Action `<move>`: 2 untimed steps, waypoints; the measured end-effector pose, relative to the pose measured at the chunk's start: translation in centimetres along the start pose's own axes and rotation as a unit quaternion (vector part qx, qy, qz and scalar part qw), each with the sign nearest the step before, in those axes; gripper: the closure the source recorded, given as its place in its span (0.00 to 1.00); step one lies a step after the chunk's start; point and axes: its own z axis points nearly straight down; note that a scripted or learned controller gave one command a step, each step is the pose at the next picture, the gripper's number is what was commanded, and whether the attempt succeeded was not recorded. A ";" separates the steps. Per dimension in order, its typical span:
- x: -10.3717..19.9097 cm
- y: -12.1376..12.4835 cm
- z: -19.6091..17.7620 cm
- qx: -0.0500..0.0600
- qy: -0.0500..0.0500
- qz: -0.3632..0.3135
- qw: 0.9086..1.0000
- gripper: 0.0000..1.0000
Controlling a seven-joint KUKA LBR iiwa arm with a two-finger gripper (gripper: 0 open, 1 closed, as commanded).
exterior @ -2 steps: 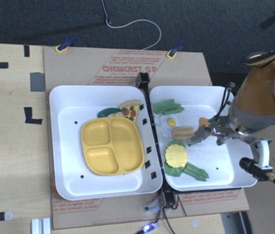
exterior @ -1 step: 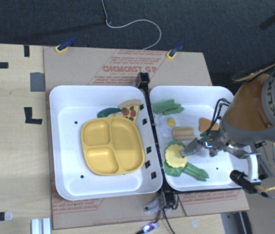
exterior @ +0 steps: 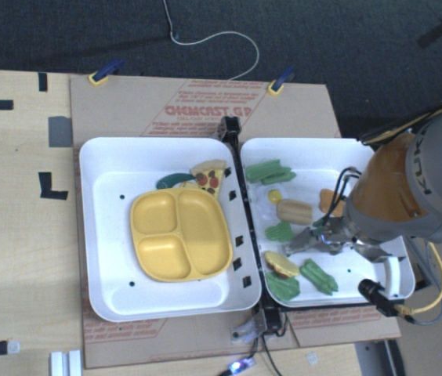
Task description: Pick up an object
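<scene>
**Gripper low in the right bin, among the toy food**

The gripper (exterior: 298, 245) points left, low over the floor of the right bin (exterior: 346, 149); whether it is spread or pressed together cannot be told, and nothing shows between its tips. Just beside it lie a green piece (exterior: 279, 230), a tan cylinder (exterior: 294, 210) and a yellow-topped piece (exterior: 280, 266) (all loose). The grey arm (exterior: 397, 194) slants in from the right. In the left bin (exterior: 99, 233) sits a yellow divided plate (exterior: 180, 233).
</scene>
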 end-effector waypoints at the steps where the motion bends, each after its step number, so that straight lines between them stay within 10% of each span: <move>1: 0.4 -0.4 -0.7 0.007 0.004 -0.003 1.000 1.00; 2: 0.3 -1.0 -5.2 0.008 0.006 -0.004 1.000 1.00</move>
